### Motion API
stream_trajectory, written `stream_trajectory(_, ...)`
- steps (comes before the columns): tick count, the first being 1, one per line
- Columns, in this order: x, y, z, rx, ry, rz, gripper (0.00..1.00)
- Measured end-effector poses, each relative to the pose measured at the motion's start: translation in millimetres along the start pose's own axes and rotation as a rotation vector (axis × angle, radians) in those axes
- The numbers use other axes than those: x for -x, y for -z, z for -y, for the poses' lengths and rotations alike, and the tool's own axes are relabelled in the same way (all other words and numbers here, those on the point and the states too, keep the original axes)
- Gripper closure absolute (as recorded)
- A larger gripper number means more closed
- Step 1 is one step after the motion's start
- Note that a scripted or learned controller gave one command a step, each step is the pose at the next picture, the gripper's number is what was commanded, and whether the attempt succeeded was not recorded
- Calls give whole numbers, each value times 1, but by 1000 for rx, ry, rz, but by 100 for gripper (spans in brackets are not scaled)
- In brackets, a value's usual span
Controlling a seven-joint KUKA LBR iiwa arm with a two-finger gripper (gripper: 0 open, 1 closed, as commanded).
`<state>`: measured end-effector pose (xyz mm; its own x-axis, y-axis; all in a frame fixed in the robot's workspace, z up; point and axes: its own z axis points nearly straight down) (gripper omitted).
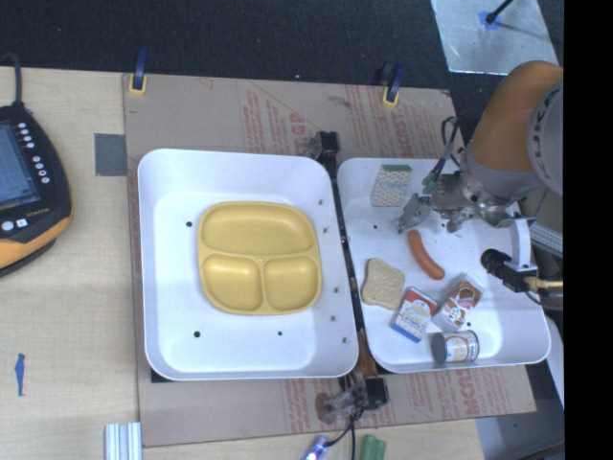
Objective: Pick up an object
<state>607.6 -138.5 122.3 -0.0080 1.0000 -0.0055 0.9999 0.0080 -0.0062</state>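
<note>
The right bin point(536, 338) holds several small items. An orange-red sausage point(426, 255) lies near its middle, and a slice of bread point(383, 283) sits to its lower left. A green-and-white speckled pad point(390, 185) rests at the bin's far left corner. Toward the front are a red-and-blue box point(414, 314), a brown-and-white carton point(461, 304) and a small can point(455, 347) on its side. My gripper point(430, 219) hangs just above the sausage, open, with nothing between its fingers.
The left bin point(172, 343) holds a yellow divided plate point(259, 257). A black-and-orange teach pendant point(24, 185) lies on the bench at far left. The arm's grey and orange body point(508, 132) covers the right bin's far right corner.
</note>
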Motion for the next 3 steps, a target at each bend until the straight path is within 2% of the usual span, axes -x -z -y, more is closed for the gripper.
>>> stream_trajectory(1,-3,-31,8,2,-4,-4,0)
stream_trajectory(2,-2,-20,8,0,-4,-2,100)
stream_trajectory(3,-57,71,-35,5,-5,-7,100)
